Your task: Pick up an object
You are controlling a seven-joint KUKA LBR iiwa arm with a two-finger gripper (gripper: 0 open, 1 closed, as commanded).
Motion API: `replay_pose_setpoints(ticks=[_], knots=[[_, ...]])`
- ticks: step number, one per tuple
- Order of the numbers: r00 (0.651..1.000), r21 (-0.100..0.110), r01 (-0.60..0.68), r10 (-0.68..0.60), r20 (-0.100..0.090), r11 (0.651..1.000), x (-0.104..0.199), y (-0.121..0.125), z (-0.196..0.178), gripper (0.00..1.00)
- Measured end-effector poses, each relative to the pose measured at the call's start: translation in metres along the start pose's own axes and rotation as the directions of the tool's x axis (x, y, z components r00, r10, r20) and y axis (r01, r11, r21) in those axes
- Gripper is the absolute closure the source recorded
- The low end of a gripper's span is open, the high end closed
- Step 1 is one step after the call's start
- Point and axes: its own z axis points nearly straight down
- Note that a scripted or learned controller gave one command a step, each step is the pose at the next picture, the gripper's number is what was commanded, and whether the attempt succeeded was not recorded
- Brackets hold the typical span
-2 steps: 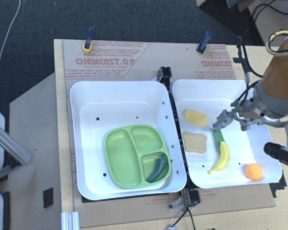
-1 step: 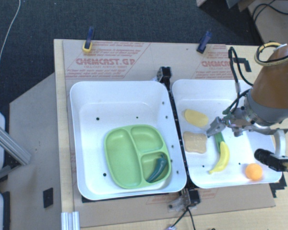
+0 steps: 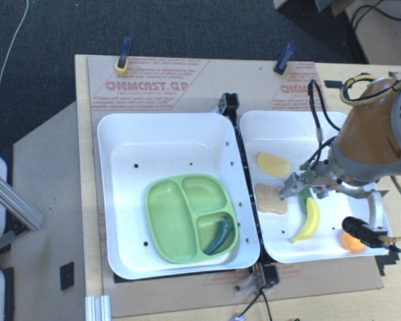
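Observation:
My gripper [image 3: 303,186] hangs low over the middle of the right bin [image 3: 281,122], just above the green-tipped upper end of a yellow banana [image 3: 309,223]. The banana lies on the bin floor, slanting down and to the left. A tan slice of bread [image 3: 272,201] rests just left of the gripper, and a pale yellow oval piece [image 3: 273,164] sits beyond it. An orange fruit [image 3: 351,243] lies at the bin's near right corner, partly hidden by the arm's hardware.
The left bin [image 3: 120,146] holds a green divided plate [image 3: 167,226] with a dark teal pepper [image 3: 219,237] in its small near-right compartment. The bins' shared wall runs between them. Blue clamps [image 3: 284,57] stand at the bench's back edge.

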Motion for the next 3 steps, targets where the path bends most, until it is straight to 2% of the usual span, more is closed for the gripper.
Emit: replay_pose_setpoints(ticks=[1, 3], knots=[[1.000, -0.007, -0.001, 0.001, 0.002, 1.000, 0.000, 0.001, -0.013, 1.00], [1.000, -0.013, 0.002, -0.002, 0.004, 1.000, -0.002, 0.003, -0.109, 1.00]])
